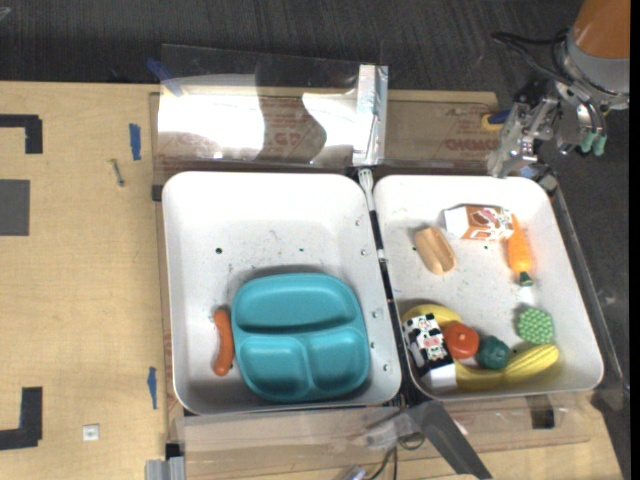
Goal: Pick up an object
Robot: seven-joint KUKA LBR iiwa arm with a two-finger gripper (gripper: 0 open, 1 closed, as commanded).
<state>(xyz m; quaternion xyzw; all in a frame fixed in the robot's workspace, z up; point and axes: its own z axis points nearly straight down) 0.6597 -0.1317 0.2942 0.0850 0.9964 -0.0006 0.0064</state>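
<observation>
My gripper (522, 146) hangs above the bench just beyond the far right corner of the right bin (570, 258), open and holding nothing. In that bin lie a white and orange carton (478, 222), a tan bun (434, 249) and an orange carrot-like piece (519, 251) towards the far side. Near its front are a green knobbly piece (535, 324), a yellow banana (522, 365), a red tomato (462, 341), a dark green ball (492, 351) and a black and white spotted item (427, 344).
The left bin (200, 218) holds a teal divided tray (300, 335) and an orange sausage (222, 340) beside it. A clear plastic sheet with a metal upright (370, 118) stands behind the bins. Brown bench surface (70, 268) lies to the left.
</observation>
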